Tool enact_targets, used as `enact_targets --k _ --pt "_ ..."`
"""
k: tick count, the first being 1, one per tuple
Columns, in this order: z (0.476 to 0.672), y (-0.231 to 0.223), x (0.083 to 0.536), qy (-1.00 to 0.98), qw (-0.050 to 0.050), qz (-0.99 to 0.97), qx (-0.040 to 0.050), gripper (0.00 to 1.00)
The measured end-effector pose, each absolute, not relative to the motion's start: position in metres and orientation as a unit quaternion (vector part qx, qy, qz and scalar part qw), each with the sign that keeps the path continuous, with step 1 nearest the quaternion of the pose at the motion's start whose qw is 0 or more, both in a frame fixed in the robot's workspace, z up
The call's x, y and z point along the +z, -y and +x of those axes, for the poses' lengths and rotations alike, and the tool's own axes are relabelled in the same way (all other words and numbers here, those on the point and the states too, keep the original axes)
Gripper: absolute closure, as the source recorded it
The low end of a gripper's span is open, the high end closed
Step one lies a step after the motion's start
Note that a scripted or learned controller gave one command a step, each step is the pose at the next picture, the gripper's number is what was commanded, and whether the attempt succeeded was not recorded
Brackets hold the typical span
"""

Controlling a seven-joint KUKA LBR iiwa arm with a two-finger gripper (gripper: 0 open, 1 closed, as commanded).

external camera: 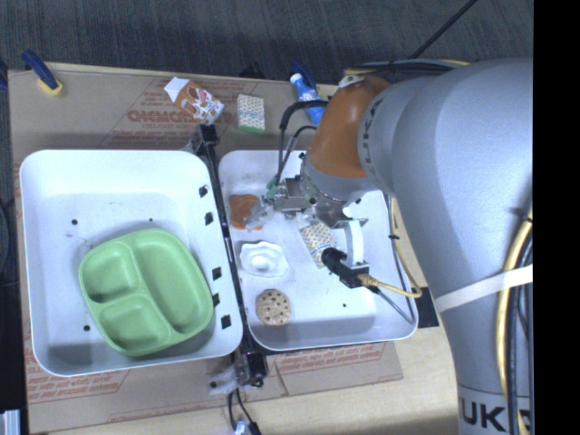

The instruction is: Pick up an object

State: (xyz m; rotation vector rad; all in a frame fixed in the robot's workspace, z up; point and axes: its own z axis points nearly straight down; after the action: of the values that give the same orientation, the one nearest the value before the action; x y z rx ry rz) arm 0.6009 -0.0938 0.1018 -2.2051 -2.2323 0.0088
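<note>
Green, the three-compartment plastic tray (143,290) lay in the left white bin (54,175), well left of the gripper (319,236). In the right white bin (385,320), a brown bun-shaped item (243,209), a white fried-egg piece (261,260) and a round chocolate-chip cookie (272,306) sat nearby. Whether it was open or closed could not be told; a patterned piece (316,236) lay at its tip.

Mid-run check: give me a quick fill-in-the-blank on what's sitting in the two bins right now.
1. The green divided tray lies in the ____ bin.
2. That tray has ____ compartments.
3. The round cookie lies in the ____ bin.
4. The fried egg toy sits between the cookie and the ____ item nearer the bin's far wall.

Missing words: left; three; right; brown
</note>
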Motion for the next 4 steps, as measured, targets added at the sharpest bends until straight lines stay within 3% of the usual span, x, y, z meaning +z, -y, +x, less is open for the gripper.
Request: enact_targets --k 1,2,3,4 --pt "0.601 0.093 0.112 0.712 0.002 -0.702 0.0032 1.00" --pt "0.601 0.093 0.112 0.713 0.002 -0.702 0.0035 0.00" --pt "0.602 0.093 0.122 0.713 0.002 -0.701 0.0037 1.00" --pt "0.602 0.093 0.122 0.713 0.002 -0.701 0.0040 0.00"
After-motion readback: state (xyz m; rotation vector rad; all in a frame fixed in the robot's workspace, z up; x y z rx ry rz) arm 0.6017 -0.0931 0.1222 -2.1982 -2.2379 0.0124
